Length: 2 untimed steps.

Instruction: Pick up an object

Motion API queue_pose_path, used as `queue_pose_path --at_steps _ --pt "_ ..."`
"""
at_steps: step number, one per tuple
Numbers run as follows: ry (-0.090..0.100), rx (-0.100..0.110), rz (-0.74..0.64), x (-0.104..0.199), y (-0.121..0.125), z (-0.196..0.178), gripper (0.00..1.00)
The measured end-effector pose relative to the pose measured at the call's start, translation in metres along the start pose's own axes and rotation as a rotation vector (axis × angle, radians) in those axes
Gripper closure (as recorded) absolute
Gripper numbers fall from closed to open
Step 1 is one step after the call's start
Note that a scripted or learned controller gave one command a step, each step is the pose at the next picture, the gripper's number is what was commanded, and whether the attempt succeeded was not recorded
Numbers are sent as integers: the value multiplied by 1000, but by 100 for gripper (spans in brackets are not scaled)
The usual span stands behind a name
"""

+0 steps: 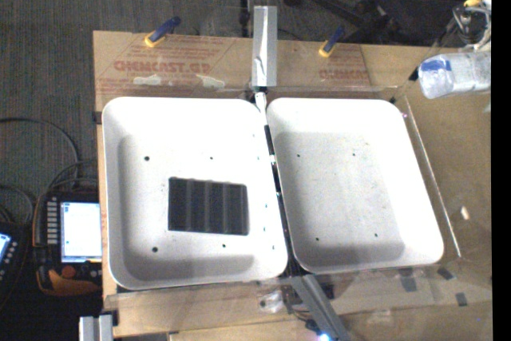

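Flat dark ribbed rectangular pad (pixel 207 206) lies low in the left white bin (pixel 120 140); fingers could skid across it, gripper state I cannot tell

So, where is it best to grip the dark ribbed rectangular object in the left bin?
Probably across the shorter span of the dark ribbed rectangular object, coming straight down from above: it lies flat on the left white bin floor, clear of the walls.

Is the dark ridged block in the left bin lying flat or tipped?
Flat. The dark ridged block shows its broad face upward on the left bin floor.
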<state>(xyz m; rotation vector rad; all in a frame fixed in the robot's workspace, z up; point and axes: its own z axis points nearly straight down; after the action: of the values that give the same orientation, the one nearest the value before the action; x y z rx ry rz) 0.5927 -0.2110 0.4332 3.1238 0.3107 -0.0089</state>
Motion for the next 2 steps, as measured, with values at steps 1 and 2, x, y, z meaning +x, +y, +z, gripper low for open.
queue_pose_path --at_steps 1,2 --pt "1 -1 -2 25 18 -1 0" --pt "1 -2 -3 44 21 -1 0"
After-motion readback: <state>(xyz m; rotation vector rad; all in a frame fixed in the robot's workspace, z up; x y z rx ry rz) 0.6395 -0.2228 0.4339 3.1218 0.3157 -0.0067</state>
